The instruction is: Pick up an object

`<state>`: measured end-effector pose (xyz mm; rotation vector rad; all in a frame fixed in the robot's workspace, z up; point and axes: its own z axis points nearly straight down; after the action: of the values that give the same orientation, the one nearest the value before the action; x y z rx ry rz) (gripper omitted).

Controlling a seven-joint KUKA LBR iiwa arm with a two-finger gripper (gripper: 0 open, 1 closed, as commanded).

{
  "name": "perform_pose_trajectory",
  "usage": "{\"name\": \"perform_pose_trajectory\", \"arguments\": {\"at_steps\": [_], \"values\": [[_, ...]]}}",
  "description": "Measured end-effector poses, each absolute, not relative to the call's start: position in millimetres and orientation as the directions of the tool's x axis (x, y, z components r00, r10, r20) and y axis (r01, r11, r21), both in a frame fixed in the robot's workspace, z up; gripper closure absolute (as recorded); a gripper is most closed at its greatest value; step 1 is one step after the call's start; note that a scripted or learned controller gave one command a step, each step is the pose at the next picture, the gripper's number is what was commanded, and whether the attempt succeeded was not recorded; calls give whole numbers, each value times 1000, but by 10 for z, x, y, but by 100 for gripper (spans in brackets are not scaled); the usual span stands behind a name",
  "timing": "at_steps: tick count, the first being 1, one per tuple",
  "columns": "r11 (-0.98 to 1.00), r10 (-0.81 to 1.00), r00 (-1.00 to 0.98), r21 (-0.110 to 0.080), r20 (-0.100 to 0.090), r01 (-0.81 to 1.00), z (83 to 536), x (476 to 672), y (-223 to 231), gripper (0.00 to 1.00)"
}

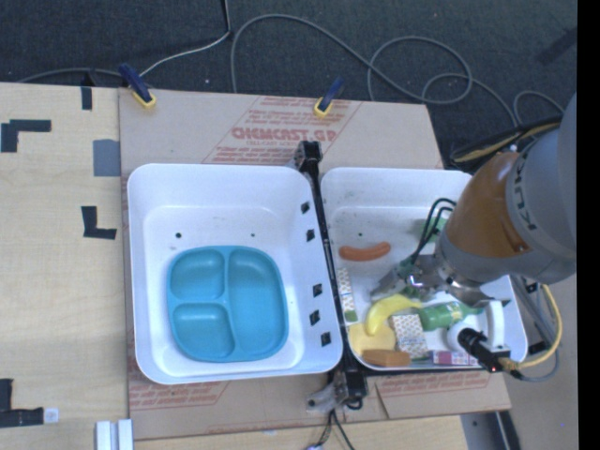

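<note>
Gripper (409, 276) sits low in the right bin (375, 190), above the pile of small objects; whether it is open, closed or gripping anything cannot be told. Just below it lie a yellow banana (386, 311) and a green bottle (438, 317), with a hot dog (364, 250) up-left of it. In the left bin (155, 190) rests a blue plate (227, 303) with 3 compartments.

Red print reading "CHEMCAST GP" runs along the far edge of the cardboard (281, 134), just behind the bins.
</note>
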<state>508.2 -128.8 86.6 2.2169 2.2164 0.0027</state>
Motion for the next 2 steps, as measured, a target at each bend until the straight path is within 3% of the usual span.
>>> {"name": "perform_pose_trajectory", "arguments": {"at_steps": [1,2], "values": [[0,1000,0,8,-4,1000,866,4858,-1084,0],[0,1000,0,8,-4,1000,965,4861,-1086,100]]}}
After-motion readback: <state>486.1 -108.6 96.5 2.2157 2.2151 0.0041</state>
